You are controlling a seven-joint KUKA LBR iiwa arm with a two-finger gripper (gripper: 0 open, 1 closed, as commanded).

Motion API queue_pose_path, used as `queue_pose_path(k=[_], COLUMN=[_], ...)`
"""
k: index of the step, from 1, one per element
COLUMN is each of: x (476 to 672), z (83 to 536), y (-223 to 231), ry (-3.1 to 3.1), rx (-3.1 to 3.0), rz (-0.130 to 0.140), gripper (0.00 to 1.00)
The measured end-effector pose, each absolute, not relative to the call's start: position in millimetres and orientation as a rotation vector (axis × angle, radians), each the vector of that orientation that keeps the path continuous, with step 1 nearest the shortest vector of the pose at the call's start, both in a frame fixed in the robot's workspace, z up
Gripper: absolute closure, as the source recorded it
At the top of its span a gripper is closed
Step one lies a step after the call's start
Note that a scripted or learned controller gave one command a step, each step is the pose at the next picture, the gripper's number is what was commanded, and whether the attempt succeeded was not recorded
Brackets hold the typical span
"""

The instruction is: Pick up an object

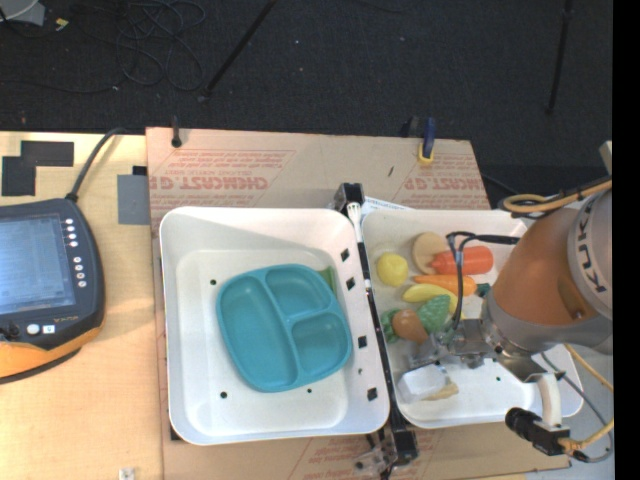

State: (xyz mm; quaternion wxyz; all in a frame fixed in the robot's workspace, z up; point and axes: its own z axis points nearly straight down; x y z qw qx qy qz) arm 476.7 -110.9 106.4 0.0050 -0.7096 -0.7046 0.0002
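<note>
Arm: we see the grey arm (560, 278) with its orange band entering from the right and bending low over the right bin (500, 413).

Pincer: the pincer (452, 353) sits low inside the right bin, just past the near edge of the toy food pile; we cannot tell how it is set, because the wrist housing and cabling cover that part.

Key relation: the nearest candidates lie toward the far, left side of the pincer. The green leafy piece (435, 313) and the brown rounded piece (408, 325) are just beside it. The yellow banana-like piece (432, 291) lies beyond them, its long axis running roughly across the bin, left to right.

Right bin, contents: a yellow lemon (392, 268), a pale tan piece (428, 246), an orange carrot-like piece (465, 260), and a small pale item (432, 388) on the bin floor nearer the viewer, below the pincer.

Left bin, contents: the left bin (190, 258) holds a teal divided plate (285, 325) lying flat, well apart from the arm.

Tabletop: the bins rest on cardboard (300, 173); a pendant with a screen (45, 273) lies at far left.

Judgement: we take the arm to be at the descent or grasp stage; no object can be confirmed as held.
</note>
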Motion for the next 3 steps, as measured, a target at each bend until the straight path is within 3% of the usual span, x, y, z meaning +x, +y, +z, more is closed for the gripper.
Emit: queue_pose_path(k=[1,2,3], x=[491.2,491.0,518.3], z=[87,97,191], y=[-82,-83,-21], ry=[-2.22,-2.214,-2.23], rx=[-2.219,-2.221,-2.215], rz=[0.006,0.006,-0.008], gripper=[0.0,1.0,1.0])
